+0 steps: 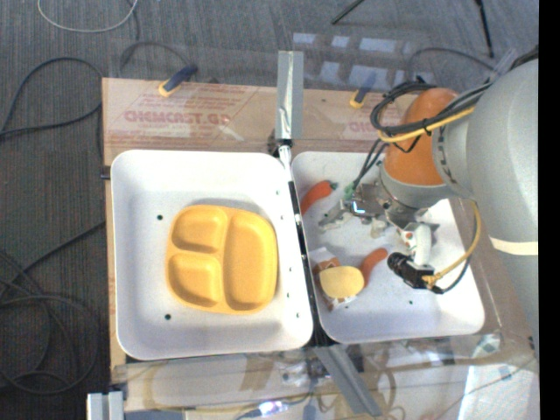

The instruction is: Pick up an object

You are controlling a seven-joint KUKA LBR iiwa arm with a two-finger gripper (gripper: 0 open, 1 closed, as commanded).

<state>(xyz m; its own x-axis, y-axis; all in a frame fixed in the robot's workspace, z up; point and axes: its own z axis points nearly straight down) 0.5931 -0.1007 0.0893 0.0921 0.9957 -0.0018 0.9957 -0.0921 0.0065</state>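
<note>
In the right bin [455, 309] lie an orange carrot-shaped piece [315, 193] near the left wall, a smaller orange piece [374, 261] in the middle, and a pale yellow rounded object [341, 281] toward the front left. A small brown-and-white piece [326, 260] sits just behind the yellow one. My gripper [354, 210] hangs low over the bin's back half, right of the carrot-shaped piece and behind the small orange piece. I see nothing held in it.
The left bin [131, 191] holds a yellow divided tray [223, 256]. A metal divider [289, 103] runs between the bins at the back. The arm's orange band [420, 143] and its looping cables [437, 274] overhang the right bin's right half.
</note>
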